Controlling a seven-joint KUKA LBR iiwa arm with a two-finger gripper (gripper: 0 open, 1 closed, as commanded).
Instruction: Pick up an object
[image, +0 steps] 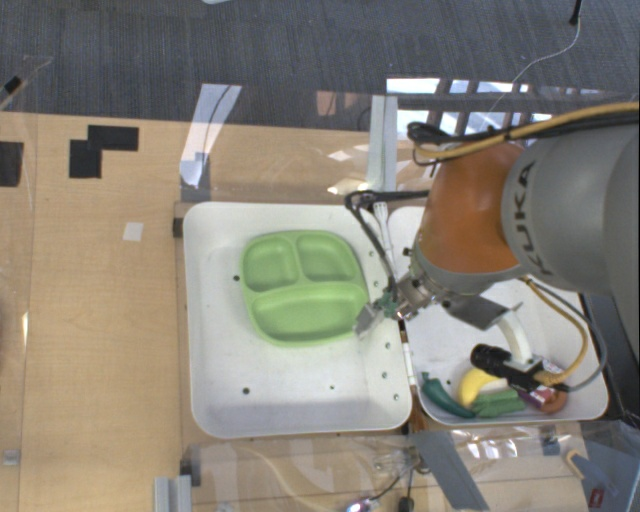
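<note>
Your green divided plate (300, 288) lies flat in the left bin (215, 400), long axis roughly left-right, large compartment toward the view's bottom. The gripper (372, 316) hides its lower right corner; you cannot tell if the claw is closed.

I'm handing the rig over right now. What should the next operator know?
Gripper: low at the right rim of the green divided plate, which lies in the left bin. Whether it grips the plate cannot be told.
Right bin: a yellow banana-shaped item and a green item along its lower edge in the view.
Done: nothing visibly lifted.
Left: grasp one object and raise it.
</note>
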